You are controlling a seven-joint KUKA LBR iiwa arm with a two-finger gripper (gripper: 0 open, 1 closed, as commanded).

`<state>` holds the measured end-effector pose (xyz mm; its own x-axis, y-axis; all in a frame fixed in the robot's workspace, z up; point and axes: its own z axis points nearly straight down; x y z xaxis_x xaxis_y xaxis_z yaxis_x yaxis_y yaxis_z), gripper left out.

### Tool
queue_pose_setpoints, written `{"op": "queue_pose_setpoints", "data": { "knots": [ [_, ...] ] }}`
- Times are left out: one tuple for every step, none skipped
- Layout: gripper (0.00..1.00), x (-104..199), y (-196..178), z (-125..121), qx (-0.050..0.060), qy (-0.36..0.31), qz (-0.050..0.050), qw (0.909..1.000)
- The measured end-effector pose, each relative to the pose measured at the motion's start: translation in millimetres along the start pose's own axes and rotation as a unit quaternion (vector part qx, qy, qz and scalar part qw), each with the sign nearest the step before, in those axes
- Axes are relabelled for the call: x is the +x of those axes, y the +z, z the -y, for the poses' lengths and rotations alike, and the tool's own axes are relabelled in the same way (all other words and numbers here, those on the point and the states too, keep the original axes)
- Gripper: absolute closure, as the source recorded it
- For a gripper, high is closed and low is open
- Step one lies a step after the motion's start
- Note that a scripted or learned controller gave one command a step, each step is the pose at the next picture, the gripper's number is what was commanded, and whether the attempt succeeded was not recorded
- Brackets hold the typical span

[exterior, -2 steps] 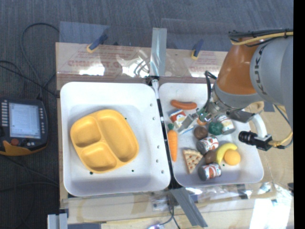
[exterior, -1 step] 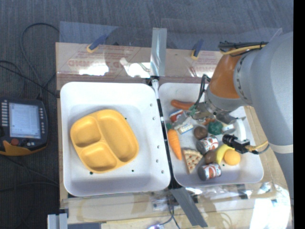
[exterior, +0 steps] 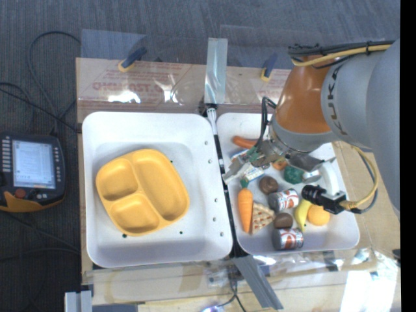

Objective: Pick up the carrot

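From my station I see the gripper (exterior: 255,159) low in the right bin (exterior: 338,239), near its upper left corner, among the clutter there. I cannot tell how it is set or whether it has hold of anything. The carrot (exterior: 245,210) lies free on the bin floor just below it, leafy end up, beside a pizza slice (exterior: 262,217). The yellow divided tray (exterior: 142,190) sits in the left bin (exterior: 97,239).
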<state>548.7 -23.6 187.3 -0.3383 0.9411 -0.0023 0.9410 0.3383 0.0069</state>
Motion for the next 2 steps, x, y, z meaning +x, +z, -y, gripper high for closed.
{"op": "queue_pose_setpoints", "data": {
  "knots": [
    [0.00, 9.4, 4.1, 44.6, 0.006, 0.066, -0.001, 0.9978],
    [0.00, 9.4, 4.2, 44.7, 0.006, 0.066, -0.001, 0.9978]
  ]
}}
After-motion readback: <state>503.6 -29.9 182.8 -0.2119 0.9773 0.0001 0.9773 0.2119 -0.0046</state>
